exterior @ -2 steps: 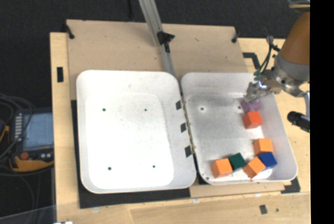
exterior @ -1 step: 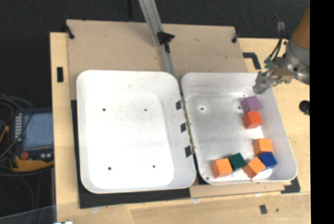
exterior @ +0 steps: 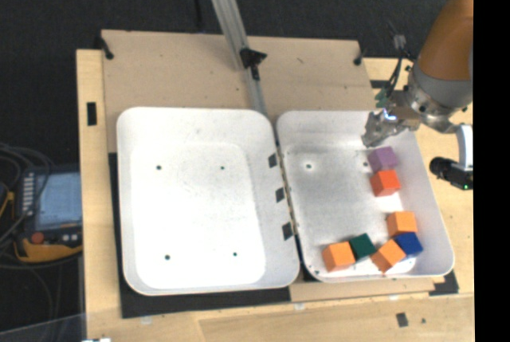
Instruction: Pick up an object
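Note:
The right bin [exterior: 319, 197] holds several small blocks. A purple block [exterior: 384, 157] lies near its right wall, with an orange-red block [exterior: 386, 182] just below it. Further down sit an orange block [exterior: 402, 222], a blue block [exterior: 408, 243], another orange block [exterior: 390, 254], a dark green block [exterior: 362, 245] and an orange block [exterior: 339, 255] along the near edge. My gripper [exterior: 378, 127] hangs just above and slightly left of the purple block, at the bin's upper right. Nothing shows between its fingers.
The left bin [exterior: 195, 197] sits beside the right one. A slanted metal pole [exterior: 227, 9] rises from between the bins at the back. A pendant with a screen [exterior: 52, 209] lies off the bench at left.

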Tool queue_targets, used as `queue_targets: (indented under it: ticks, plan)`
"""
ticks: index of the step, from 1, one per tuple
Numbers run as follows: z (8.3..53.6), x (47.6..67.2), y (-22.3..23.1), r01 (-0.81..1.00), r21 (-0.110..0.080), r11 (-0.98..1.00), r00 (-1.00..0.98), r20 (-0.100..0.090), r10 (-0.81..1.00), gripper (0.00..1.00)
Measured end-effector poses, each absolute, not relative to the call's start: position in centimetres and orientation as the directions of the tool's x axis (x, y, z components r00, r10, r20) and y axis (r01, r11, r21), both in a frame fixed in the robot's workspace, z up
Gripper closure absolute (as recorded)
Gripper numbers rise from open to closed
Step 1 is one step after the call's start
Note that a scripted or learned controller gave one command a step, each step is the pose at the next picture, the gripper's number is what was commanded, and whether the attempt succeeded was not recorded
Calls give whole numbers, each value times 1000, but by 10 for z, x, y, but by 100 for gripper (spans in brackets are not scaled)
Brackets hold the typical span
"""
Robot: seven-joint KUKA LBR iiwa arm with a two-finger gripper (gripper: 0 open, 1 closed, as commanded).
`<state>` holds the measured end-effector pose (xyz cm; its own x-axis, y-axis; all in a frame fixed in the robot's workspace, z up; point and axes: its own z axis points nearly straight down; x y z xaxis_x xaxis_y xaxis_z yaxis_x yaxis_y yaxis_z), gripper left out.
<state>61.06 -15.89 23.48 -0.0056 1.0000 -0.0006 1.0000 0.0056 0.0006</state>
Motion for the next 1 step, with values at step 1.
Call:
queue_targets:
  ticks: [1]
  plan:
    - [246,618,-106,1000,3,9,-9,1,1000,100]
